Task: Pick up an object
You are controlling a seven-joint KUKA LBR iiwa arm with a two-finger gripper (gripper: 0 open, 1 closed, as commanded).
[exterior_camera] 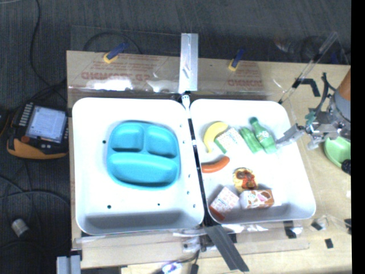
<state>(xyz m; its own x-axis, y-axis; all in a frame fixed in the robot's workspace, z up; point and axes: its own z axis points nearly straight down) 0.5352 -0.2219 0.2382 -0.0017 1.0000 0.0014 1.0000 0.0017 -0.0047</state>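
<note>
Two white bins are seen side by side on the counter. A blue divided tray is held in the left bin. In the right bin a yellow banana, a green bottle, a red-orange sausage, a brown-and-red item and two small printed packets are scattered (the packets lie near the front wall). The end effector is found at the right rim of that bin, just beside the green bottle; nothing is seen gripped by it, and how far it is spread cannot be told. A green object lies on the counter beyond it.
</note>
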